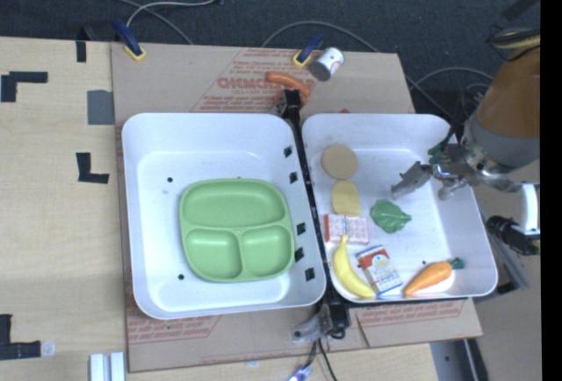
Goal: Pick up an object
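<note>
Two white bins side by side on a sheet of cardboard spread over the counter. Red print across the cardboard above the left bin, too faint and slanted to read with confidence. In the left bin, a green divided plate lying flat, three compartments, nothing on it.

In the right bin: a round tan cookie near the upper left; just below it a pale yellow block; below that a small red and white packet, lettering too small to read. At the bottom left a banana, with a little carton bearing a red picture just beside it, text illegible. A green leaf near the middle; an orange carrot in the lower right corner.

Pincer reaching in from the right, low over the upper right part of the right bin, above the leaf and apart from it. Fingers spread apart, nothing between them.

An orange-handled clamp at the top where the bins meet.
</note>
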You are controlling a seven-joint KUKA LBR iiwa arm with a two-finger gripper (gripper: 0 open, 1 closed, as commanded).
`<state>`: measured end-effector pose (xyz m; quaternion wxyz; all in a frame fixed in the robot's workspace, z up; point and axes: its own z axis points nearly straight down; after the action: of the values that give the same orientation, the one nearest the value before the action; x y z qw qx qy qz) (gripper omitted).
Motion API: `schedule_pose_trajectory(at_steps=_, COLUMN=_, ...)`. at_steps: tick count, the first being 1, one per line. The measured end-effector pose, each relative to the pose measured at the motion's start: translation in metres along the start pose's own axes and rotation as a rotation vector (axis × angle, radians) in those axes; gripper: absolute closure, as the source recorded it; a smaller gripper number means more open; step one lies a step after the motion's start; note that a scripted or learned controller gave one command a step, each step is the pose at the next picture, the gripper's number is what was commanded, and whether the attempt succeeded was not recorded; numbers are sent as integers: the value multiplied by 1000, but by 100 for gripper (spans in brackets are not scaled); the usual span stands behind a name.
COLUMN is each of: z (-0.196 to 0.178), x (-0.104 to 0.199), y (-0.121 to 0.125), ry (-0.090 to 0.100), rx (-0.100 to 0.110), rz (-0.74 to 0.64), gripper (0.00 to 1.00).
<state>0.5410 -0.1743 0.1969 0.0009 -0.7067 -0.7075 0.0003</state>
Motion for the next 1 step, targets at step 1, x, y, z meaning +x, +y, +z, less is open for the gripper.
schedule_pose_trajectory(at_steps=1, z=106, x=19, y=10, ry=-4, rx=-14, rz=0, gripper=0)
